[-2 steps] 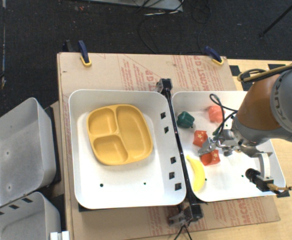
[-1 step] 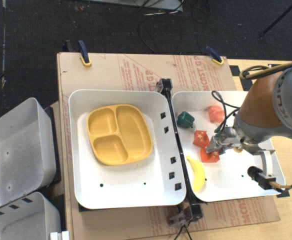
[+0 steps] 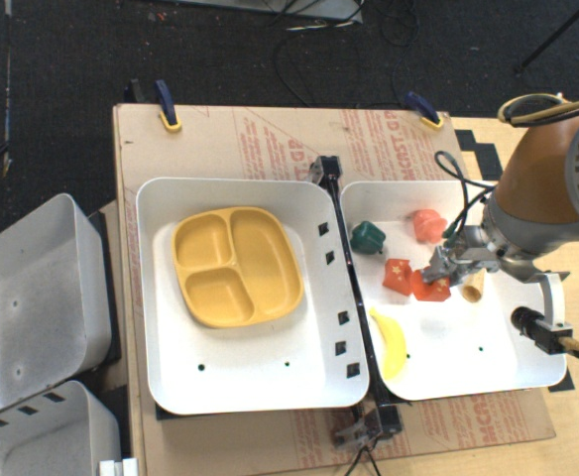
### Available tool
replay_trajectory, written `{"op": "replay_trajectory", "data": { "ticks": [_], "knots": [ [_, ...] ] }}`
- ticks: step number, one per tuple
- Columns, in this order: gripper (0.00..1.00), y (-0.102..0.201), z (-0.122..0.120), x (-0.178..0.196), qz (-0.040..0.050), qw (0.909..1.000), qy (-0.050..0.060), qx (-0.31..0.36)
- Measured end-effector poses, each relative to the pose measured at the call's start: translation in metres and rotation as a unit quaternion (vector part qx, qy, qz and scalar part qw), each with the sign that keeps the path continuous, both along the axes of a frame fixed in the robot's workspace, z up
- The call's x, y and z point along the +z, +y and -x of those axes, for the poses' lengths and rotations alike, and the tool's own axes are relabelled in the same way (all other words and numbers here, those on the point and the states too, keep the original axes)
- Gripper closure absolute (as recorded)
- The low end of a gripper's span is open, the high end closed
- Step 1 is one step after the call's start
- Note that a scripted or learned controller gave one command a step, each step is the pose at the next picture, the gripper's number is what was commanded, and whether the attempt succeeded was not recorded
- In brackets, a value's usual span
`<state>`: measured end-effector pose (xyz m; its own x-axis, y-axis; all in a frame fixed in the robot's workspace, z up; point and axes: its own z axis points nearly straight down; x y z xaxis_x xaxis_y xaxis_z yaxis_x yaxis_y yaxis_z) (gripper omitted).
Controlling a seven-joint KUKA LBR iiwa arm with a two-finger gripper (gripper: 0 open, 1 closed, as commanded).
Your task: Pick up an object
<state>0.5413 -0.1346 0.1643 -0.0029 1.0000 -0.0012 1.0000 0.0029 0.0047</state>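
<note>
Two bins (image 3: 161,365): left holds yellow plate (image 3: 238,266). Arm (image 3: 542,181) enters from 3 o'clock. Gripper (image 3: 438,278) low over red block (image 3: 430,289), right bin centre; finger state cannot tell. Advice: centre on block, avoid red cube (image 3: 398,276) at its 9 o'clock.

Yellow divided plate (image 3: 238,266) sits in the left bin (image 3: 161,296), three compartments showing. The worktop (image 3: 270,137) is brown board with red printing, and blue clamps (image 3: 168,107) grip its far edge. Off to the left, white tubs (image 3: 32,296) lie on dark carpet (image 3: 52,67), cables trailing up top.
</note>
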Motion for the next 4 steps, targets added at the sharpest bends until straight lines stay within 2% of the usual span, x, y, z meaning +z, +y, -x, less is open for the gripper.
{"op": "replay_trajectory", "data": {
  "ticks": [1, 2, 4],
  "knots": [
    [1.00, -0.001, 0.004, 0.062, 0.0002, 1.0000, 0.000, 0.000],
    [1.00, -0.001, 0.003, 0.083, 0.0000, 1.0000, 0.001, 0.000],
    [1.00, 0.091, -0.050, 0.093, -0.0010, 1.0000, 0.001, 0.002]
  ]
}}
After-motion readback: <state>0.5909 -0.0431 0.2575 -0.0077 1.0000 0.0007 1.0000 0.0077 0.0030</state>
